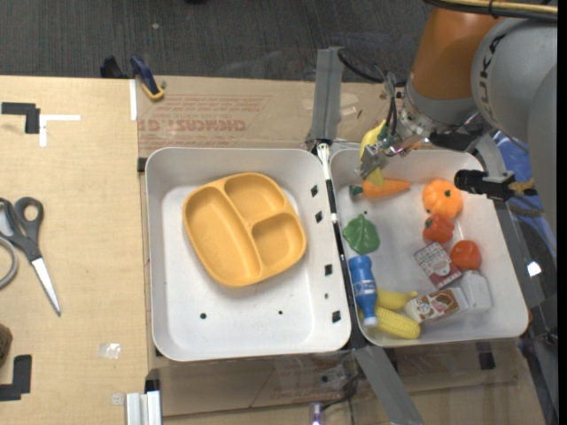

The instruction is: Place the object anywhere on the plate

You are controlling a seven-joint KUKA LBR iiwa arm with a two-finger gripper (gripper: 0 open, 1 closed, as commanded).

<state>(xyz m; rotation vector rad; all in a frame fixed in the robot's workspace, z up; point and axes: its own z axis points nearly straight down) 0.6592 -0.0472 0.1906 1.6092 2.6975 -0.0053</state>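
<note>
Carrot: we found it lying in the right bin, at the back left corner. Gripper hung just above it; we could not tell its state. Plate: yellow, in the left bin.

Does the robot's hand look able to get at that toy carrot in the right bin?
Probably yes. The hand hangs just above the carrot at the far-left end of the right bin, and nothing lies on top of it. The bin wall beside it may crowd the approach.
</note>
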